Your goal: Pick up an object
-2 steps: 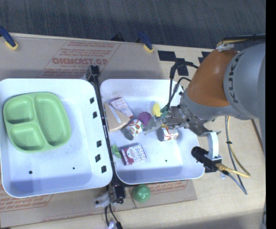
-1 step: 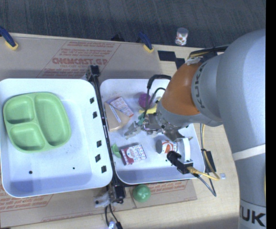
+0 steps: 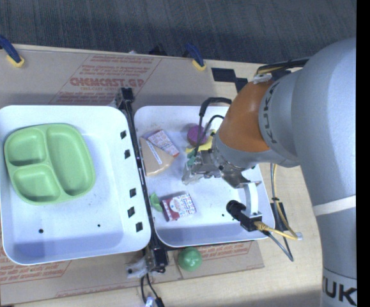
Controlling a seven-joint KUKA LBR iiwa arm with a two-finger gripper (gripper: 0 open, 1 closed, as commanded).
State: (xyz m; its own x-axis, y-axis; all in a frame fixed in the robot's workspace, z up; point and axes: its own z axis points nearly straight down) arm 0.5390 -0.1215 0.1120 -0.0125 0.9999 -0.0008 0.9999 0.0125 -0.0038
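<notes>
So the arm (image 3: 300, 114) comes in from the right and is parked over the right bin (image 3: 172, 232), with its orange band sitting right above the wrist. The gripper (image 3: 197, 168) is down low in the middle of that bin, but from this angle the wrist hides too much of it, so I honestly can't tell whether it has anything. Stuff in the right bin: a small packet with a striped label (image 3: 162, 141) near the top left, lying partly over a tan flat piece (image 3: 158, 162) just beside the gripper, a purple object (image 3: 195, 133) up by the wrist with a bit of yellow (image 3: 205, 146) next to it, and a red and white packet (image 3: 178, 206) lower down, apart from the gripper, with a little green bit (image 3: 154, 201) at its left end. The left bin (image 3: 57, 235) has a green divided tray (image 3: 49, 162) in its upper left part. A green ball (image 3: 188, 258) sits outside the bins, on the cardboard just below the right one. Blue clamps (image 3: 9, 51) pin the cardboard at the top.
</notes>
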